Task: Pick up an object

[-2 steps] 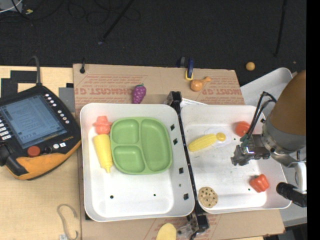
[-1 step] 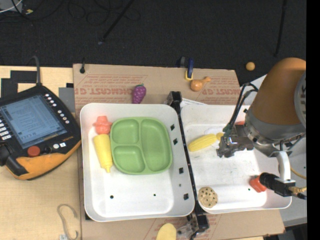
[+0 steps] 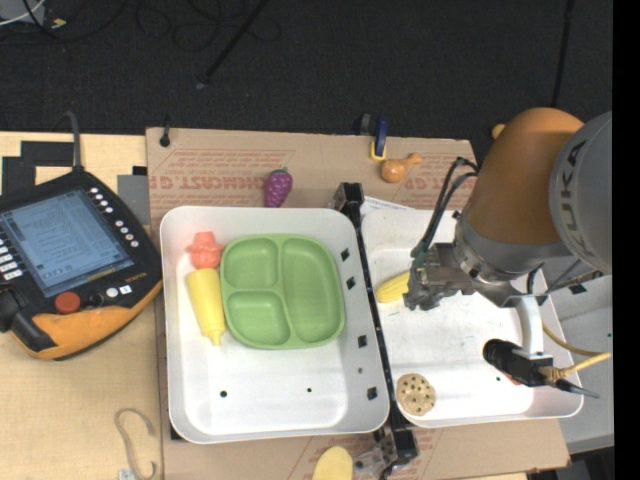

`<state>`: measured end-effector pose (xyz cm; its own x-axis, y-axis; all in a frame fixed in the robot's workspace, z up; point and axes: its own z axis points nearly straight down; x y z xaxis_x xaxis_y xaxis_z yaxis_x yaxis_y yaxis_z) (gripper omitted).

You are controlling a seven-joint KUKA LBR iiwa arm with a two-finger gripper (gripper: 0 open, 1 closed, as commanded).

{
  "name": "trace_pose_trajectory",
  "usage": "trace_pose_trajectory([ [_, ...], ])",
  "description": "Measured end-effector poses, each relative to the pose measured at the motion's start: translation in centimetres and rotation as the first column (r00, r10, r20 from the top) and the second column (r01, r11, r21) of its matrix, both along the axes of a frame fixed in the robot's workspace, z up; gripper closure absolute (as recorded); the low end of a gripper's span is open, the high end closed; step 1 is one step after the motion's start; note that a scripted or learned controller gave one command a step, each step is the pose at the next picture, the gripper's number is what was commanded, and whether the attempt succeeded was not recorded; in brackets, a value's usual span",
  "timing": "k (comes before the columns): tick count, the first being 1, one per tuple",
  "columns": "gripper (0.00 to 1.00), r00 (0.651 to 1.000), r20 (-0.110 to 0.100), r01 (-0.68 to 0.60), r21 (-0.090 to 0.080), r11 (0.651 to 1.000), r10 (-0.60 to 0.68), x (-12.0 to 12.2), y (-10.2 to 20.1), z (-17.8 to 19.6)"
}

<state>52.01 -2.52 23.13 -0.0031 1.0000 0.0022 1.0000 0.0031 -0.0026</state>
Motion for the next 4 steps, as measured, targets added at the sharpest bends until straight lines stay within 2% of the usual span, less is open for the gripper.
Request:
trace_pose_trajectory([
  [1, 1.00, 1.000, 0.000, 0.000, -0.001, 1.000, 0.000, 0.9, 5.2, -0.1],
  [2, 1.00, 1.000, 0.002, -0.001, -0.001, 1.000, 0.001, 4.1, 10.2, 0.3],
  [3, 1.00, 1.000, 0.000, 0.003, -0.001, 1.000, -0.003, 4.6, 12.4, 0.2],
  [4, 1.00, 1.000, -0.002, 0.005, -0.003, 1.000, -0.005, 4.9, 10.7, -0.7],
])
